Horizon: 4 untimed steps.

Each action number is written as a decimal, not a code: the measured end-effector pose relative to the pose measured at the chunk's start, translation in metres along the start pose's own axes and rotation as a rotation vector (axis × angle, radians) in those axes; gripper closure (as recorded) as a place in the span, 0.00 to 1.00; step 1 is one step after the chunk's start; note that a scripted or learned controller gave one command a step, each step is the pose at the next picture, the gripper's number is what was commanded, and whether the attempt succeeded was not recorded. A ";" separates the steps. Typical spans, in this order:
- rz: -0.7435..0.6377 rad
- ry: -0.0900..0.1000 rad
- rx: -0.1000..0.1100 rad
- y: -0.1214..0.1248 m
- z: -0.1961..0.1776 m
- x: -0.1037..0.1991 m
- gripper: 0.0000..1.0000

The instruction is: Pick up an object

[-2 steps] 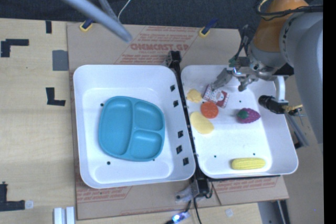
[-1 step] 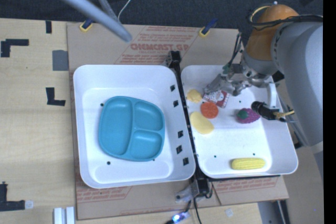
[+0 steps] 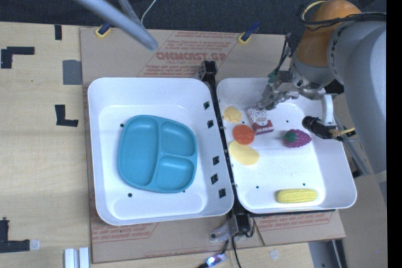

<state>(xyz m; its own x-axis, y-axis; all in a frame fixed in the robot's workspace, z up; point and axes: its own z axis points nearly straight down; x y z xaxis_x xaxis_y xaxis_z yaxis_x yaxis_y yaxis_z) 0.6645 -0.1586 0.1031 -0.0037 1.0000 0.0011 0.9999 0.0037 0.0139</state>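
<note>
- Six small objects lie in the right bin (image 3: 342, 188); the one nearest the pincer (image 3: 271, 99) is a small red-and-white packet (image 3: 259, 120), lying in the bin's far left part, just under and near-left of the pincer's tip.
- The pincer hangs low over that packet, reaching in from the right; whether it touches the packet cannot be told, and nothing shows gripped by it. How wide it stands cannot be told either.
- The step in hand looks like the approach or descent onto a pick, with the packet as the likely target; no object is lifted yet.
- The next move probably calls for settling squarely over the packet and closing on it without nudging the neighbours, since a red-orange ball (image 3: 244, 134) lies just left of it.
- Counted outward from there: one pale yellow piece (image 3: 233, 114) farther left by the bin wall, one larger yellow piece (image 3: 244, 153) nearer, one purple fruit (image 3: 297, 138) to the right, one corn cob (image 3: 297, 196) near the front edge.
- Two white bins sit side by side on the counter (image 3: 38, 154); the left bin (image 3: 103, 97) holds one blue divided plate (image 3: 157, 154).
</note>
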 end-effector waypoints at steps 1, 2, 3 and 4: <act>0.002 -0.002 0.011 0.001 -0.043 -0.001 1.00; 0.002 -0.002 0.010 0.000 -0.106 -0.002 1.00; 0.002 -0.001 0.013 0.001 -0.130 -0.002 1.00; 0.001 -0.001 0.017 -0.018 -0.125 0.037 1.00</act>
<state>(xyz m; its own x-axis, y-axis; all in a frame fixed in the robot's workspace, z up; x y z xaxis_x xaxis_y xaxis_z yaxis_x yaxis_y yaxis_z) 0.6450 -0.1221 0.2278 -0.0024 1.0000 -0.0001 1.0000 0.0024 -0.0027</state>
